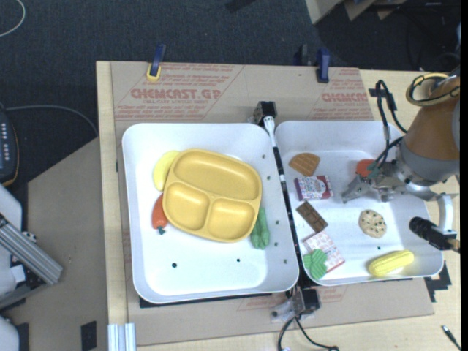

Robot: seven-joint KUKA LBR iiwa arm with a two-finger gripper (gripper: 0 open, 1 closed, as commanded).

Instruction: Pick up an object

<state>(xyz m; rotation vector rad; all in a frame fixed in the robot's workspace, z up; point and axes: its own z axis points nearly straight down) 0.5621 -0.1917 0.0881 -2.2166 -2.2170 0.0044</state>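
You see the yellow corn cob (391, 263) lying in the right bin (336, 131) near its front right corner, long axis running left-right and tilted slightly. The claw (363, 187) hangs well behind it, beside a red item (365, 168), fingers spread apart on nothing.

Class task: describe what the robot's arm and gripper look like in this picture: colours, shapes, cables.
The arm enters from the right with a broad orange band above a grey, rounded wrist. Below it sits the gripper, a grey metal piece with thin prongs. Black cables loop along the arm, and a yellowish ring of cable lies near its top. A black cylindrical part juts out below the wrist.
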